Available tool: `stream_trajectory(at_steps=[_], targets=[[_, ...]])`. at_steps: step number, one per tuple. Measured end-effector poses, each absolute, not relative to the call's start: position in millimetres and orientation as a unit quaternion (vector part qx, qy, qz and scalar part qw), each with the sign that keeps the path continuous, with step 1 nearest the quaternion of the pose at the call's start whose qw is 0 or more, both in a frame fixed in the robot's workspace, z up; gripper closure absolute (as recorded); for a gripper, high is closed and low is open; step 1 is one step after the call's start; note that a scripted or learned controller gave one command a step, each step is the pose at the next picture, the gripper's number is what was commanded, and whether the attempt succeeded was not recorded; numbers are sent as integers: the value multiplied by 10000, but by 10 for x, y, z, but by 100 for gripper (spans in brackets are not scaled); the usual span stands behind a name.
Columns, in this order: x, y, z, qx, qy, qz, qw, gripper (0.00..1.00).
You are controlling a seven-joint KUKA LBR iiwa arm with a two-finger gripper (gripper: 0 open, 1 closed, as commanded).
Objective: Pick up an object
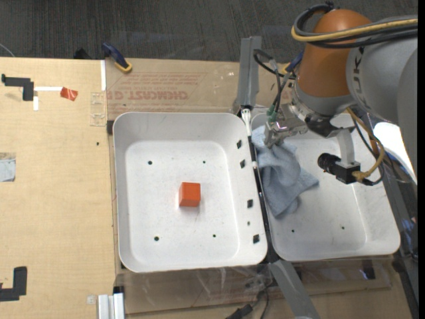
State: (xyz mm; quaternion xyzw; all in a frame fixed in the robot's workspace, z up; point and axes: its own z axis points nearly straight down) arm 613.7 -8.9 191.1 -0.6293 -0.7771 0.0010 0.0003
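Note:
My gripper (273, 138) hangs over the upper left corner of the right bin (345, 241), under the arm's orange band. A blue-grey cloth (284, 178) is drawn up into a peak between its fingers, and its lower part trails on the bin floor by the left wall. The gripper is shut on the cloth's top edge. An orange-red block (190, 195) lies alone near the middle of the left bin (133, 244), well to the left of the gripper.
The two bins touch along a black-clipped divider (252, 178). A black cable connector (335, 167) hangs from the wrist over the right bin. The tan bench (53, 198) lies to the left, with a small red tag (69, 94) and a blue clamp (116, 57) at the back.

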Motion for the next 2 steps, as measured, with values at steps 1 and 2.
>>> stream_trajectory(at_steps=[1, 2], targets=[[6306, 152, 1909, -6227, -7825, 10, -1, 100], [6155, -654, 1912, -5978, -8017, 12, 1, 100]])
